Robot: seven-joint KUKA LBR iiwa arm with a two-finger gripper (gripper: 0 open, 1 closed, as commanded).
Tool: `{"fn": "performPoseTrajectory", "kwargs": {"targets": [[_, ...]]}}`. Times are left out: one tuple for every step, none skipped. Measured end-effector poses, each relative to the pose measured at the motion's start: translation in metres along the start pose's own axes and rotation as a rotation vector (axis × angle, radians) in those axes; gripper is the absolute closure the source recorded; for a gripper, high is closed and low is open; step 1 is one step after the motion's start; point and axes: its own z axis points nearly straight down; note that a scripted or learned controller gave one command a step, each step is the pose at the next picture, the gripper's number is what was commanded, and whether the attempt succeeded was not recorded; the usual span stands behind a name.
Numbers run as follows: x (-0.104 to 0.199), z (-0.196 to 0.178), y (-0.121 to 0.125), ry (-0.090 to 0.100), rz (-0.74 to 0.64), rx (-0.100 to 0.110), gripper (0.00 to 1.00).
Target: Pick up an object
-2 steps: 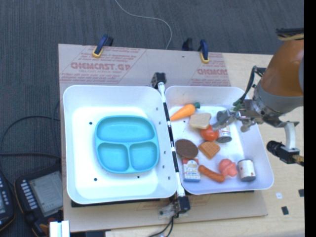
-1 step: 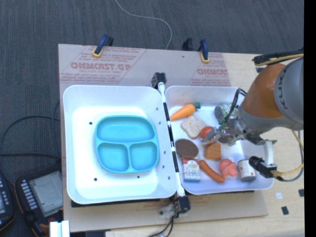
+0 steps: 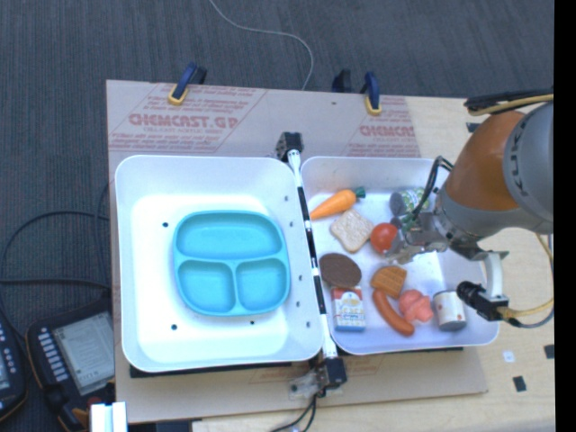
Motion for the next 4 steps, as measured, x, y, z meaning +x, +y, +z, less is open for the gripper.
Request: {"fn": "performPoseTrajectory", "kwargs": {"targets": [[0.000,0.000,0.000,0.000,0.000,0.000,0.00],[0.060,0.022,-0.059,-0.006,0.002,-0.015,0.00],[0.060,0.011,-0.058,-0.004,0.002,-0.016,1.00],[0.111,-0.082,0.011,-0.001,-0.001,-0.004,1.00]]}}
